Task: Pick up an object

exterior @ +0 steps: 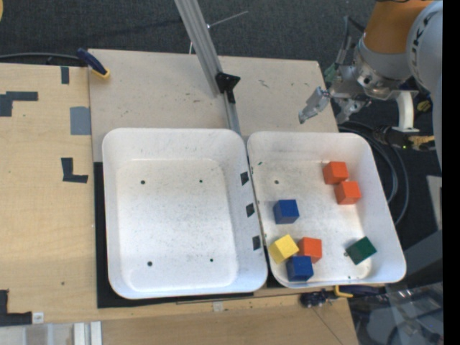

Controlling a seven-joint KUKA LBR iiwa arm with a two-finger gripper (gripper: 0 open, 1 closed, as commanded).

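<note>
Overhead, the tool (314,109) (grip state unclear) hangs beyond the right bin (374,165) holding 7 blocks.

Arm (402,27): cut off by top and right edges; only wrist section with orange band in frame. Gripper (314,109): small, blurred; finger state not readable. Metal pole (201,34): upper end runs out past top edge. Blue-and-yellow clamp (93,62): too small to resolve detail. Clamp at right bin's (374,157) front edge (323,297): partly hidden under the rim.
</note>
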